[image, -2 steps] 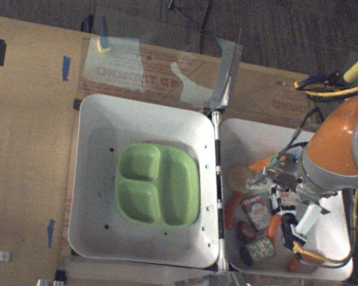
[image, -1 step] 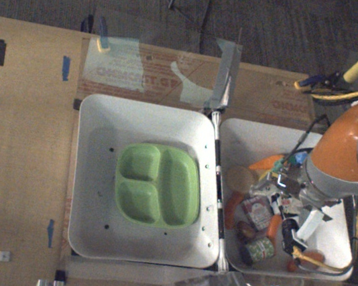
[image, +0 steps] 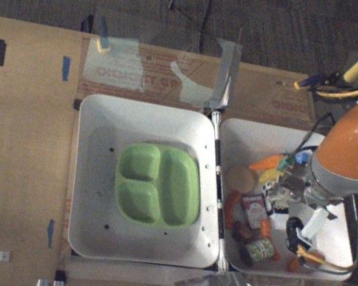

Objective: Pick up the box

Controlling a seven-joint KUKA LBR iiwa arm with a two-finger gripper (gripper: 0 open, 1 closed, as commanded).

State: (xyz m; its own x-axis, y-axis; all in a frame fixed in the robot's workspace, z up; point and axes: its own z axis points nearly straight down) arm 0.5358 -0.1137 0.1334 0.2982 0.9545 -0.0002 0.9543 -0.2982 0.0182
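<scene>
The box [image: 254, 210] is small, pink and dark red, and lies in the middle of the right bin [image: 335, 248], tilted among other items. My gripper [image: 281, 194] hangs low over the right bin, just up and to the right of the box and close to its corner. The grey wrist and the orange band [image: 344, 149] cover the bin's right part. Nothing is visibly held.
Around the box lie a green can [image: 258, 249], a red sausage-like piece [image: 231, 209], a beige round item [image: 241, 178], an orange carrot [image: 266, 163] and a yellow piece [image: 268, 176]. The left bin [image: 95, 159] holds a green divided plate [image: 157, 184].
</scene>
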